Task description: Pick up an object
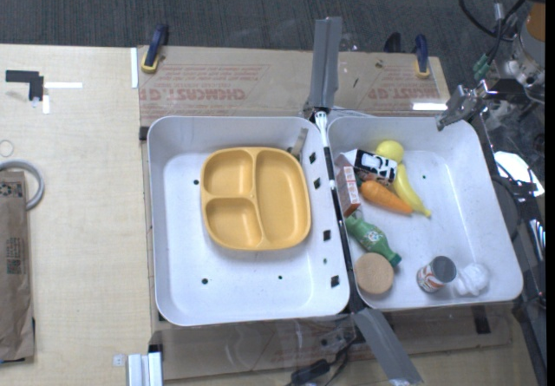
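**Operator:** So, where is the gripper?

**Note-taker:** You will find the gripper (457,107) at the far right corner of the right bin (499,202), over the rim, well apart from everything lying in that bin. The arm (520,55) comes in above it from the right edge. Released or clenched: cannot tell from this view, as the tool is small and seen against clutter. Nothing visible in its grasp.

**Operator:** And the things to pick?

**Note-taker:** All of yours are in the right bin.
- A lemon (390,149) lies at the far end, touching a black and white pack (376,165).
- A banana (409,193) runs from just beside the lemon toward the middle of the bin.
- A carrot (384,196) lies against the banana on its left side.
- A red box (348,187) stands along the left wall.
- A green bottle (371,237) lies on its side just below the red box.
- A round tan disc (375,272) sits at the near left, touching the bottle's end.
- A can (436,273) and a white lump (473,280) sit side by side at the near right corner.

**Operator:** Left bin?

**Note-taker:** The left bin (173,228) holds a yellow divided plate (257,199), flat, about central. Two blue clamps (156,46) pin the cardboard (225,81) behind the bins.
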`<act>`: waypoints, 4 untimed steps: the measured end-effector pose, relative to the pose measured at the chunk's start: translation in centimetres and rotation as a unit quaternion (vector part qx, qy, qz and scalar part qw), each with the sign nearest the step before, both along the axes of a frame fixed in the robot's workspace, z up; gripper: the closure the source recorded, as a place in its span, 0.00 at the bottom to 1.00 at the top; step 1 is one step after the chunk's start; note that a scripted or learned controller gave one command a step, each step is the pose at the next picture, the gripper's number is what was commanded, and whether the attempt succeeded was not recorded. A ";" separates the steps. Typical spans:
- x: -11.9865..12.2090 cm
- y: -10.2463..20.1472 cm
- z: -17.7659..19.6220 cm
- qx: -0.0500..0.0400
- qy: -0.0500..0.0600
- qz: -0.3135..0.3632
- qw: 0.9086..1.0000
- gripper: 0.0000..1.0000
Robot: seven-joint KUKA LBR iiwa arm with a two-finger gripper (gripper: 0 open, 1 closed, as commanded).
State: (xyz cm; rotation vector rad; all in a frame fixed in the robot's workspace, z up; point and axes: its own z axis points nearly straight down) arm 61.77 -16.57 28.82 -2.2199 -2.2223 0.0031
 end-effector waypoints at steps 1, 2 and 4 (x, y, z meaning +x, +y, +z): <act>0.0 3.4 -14.6 0.000 0.000 0.064 0.998 0.00; -4.3 0.2 -19.6 0.000 -0.001 0.107 0.994 0.00; -5.4 -0.5 -10.1 0.000 -0.001 0.118 0.993 1.00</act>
